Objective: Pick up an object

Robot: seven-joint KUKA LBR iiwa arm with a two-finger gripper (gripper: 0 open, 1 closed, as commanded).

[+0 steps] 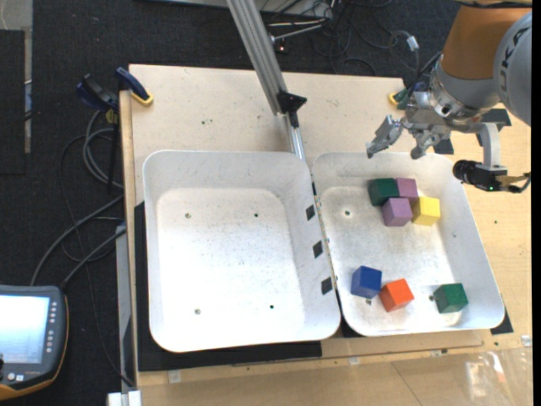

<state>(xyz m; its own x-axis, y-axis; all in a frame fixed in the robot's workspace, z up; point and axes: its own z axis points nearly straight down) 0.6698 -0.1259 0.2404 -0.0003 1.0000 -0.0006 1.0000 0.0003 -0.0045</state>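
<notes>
Claw (404, 140) hovers above back rim of right bin (483, 265), fingers spread apart, nothing between them.
Left bin (156, 227) offers wide open floor; right bin's middle is open too, between two groups of blocks. Back group: dark green block (382, 190), two purple blocks (397, 211) and yellow block (427, 210), bunched touching, just in front of claw. Front group near front rim: blue block (366, 281) touching orange block (396, 294), green block (450, 298) apart at right. Surface (211, 108) behind bins bare wood.
</notes>
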